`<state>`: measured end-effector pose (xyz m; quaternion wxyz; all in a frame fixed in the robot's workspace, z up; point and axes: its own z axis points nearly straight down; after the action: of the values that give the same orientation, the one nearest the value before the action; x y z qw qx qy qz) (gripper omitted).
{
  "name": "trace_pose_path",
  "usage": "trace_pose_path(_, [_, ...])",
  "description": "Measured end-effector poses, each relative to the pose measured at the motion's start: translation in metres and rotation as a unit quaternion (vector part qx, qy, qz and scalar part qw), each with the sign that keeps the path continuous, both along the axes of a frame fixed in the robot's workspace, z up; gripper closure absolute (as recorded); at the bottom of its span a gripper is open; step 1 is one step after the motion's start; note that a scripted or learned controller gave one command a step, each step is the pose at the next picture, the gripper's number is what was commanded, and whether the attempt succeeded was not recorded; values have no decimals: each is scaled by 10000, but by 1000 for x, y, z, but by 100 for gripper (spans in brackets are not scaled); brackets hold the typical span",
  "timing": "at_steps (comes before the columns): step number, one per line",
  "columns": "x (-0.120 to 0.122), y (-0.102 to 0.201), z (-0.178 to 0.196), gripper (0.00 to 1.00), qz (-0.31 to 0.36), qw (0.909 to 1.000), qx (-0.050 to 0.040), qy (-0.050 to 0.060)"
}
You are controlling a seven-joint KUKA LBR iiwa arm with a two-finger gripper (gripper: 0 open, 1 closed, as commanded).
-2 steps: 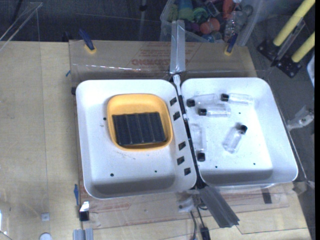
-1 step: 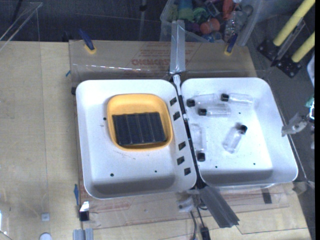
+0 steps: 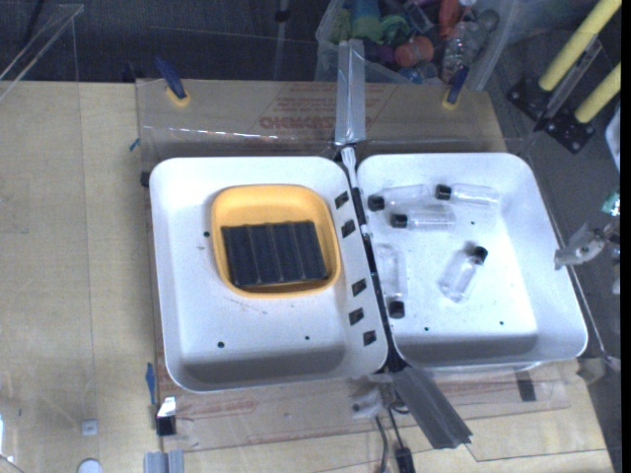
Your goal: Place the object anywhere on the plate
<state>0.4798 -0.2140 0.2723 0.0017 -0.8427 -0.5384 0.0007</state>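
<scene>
Two white bins side by side. Left bin [image 3: 187,333] bears the yellow plate [image 3: 271,202], square, near its middle, a dark ribbed block [image 3: 273,252] lying flat on it; so the target sits open to approach from above. Right bin [image 3: 513,328] holds the clear vials [image 3: 459,272] with black caps, scattered on their sides, well apart from the plate. None is on the plate yet. Of my gripper's state I cannot tell. Judgement: pick not yet made.
</scene>
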Motion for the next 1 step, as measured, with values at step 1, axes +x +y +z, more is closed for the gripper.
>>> trace_pose_path(1, [0, 1, -23, 0, -136, 9999, 2, 6])
